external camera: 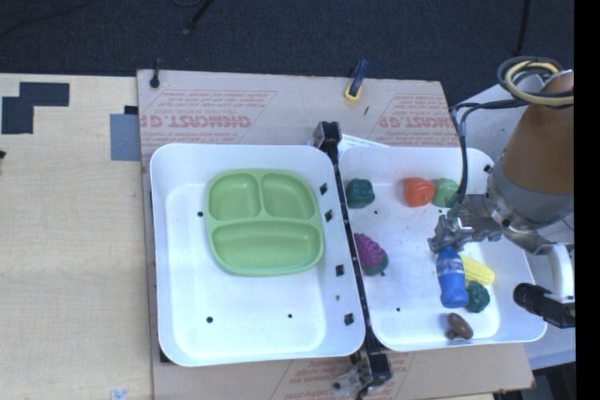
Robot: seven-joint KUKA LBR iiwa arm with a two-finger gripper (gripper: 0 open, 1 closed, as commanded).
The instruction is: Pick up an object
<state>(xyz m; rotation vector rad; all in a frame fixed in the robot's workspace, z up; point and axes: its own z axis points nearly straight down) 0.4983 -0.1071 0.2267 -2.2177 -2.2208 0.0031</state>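
- Gripper [450, 234] low over the right bin [403, 333], directly above the top end of the blue bottle [451, 277]; jaw state impossible to tell.
- Blue bottle lying in that bin, with a yellow piece [479, 271] touching its right side and a dark green piece [478, 297] just beyond.
- Brown lump [458, 325] below the bottle.
- Orange object [418, 192] and teal object [360, 193] above-left of the bottle; purple object [370, 253] to its left.
- Green divided plate [264, 222] in the left bin [187, 314].
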